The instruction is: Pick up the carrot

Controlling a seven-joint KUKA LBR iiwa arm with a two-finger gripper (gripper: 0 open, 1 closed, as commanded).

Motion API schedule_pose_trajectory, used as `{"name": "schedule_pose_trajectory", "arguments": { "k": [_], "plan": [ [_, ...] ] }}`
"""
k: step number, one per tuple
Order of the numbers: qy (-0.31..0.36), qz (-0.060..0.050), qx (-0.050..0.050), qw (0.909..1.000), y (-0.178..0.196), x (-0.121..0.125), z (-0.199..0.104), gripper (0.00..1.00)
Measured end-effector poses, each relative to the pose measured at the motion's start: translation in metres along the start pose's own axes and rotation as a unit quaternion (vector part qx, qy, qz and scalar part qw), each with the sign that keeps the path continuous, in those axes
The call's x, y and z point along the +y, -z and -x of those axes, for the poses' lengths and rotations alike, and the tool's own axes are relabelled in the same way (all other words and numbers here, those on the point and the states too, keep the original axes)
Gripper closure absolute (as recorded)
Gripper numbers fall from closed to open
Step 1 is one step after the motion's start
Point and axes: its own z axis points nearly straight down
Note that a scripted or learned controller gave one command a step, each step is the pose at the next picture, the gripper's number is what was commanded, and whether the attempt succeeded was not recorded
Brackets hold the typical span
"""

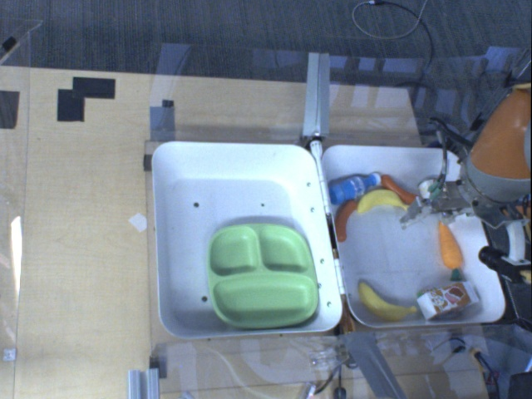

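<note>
Carrot (450, 247) lies in the right bin (391, 260), close to its right wall, about halfway down, long axis running roughly top to bottom with a slight tilt. Bare bin floor on its left side; nothing touching it that I can make out.

Gripper (432, 198) sits in the upper right part of the same bin, just above the carrot's upper end and a little left of it. Grey arm with its orange band (503, 144) comes in over the right wall. Finger state: cannot tell, the metal parts blur together at this angle. Nothing visibly between them.

Other contents: blue bottle (352, 187) and a yellow banana (378, 200) against the top-left corner, an orange-red piece (342, 220) along the left wall, a second banana (384, 302) and a small carton (447, 300) along the bottom edge. Left bin (179, 223) holds a green divided plate (262, 274).

Judgement: approach stage, grasp not yet made. To do it well, shift toward the bin's bottom-right, centre over the carrot's middle, and set the fingers across its narrow width. The near wall leaves little room on the right, so descend straight down. The carton below is near enough to nudge.
</note>
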Motion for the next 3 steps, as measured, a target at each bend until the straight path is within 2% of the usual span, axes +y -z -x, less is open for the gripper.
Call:
{"name": "schedule_pose_trajectory", "arguments": {
  "k": [1,2,3],
  "plan": [
    [-0.038,0.014,0.000,0.9992,-0.022,-0.024,0.011,0.00],
    [-0.038,0.014,-0.002,0.9992,-0.013,-0.024,0.012,1.00],
    [-0.010,0.002,0.000,0.9999,0.054,0.032,-0.047,1.00]
  ]
}}
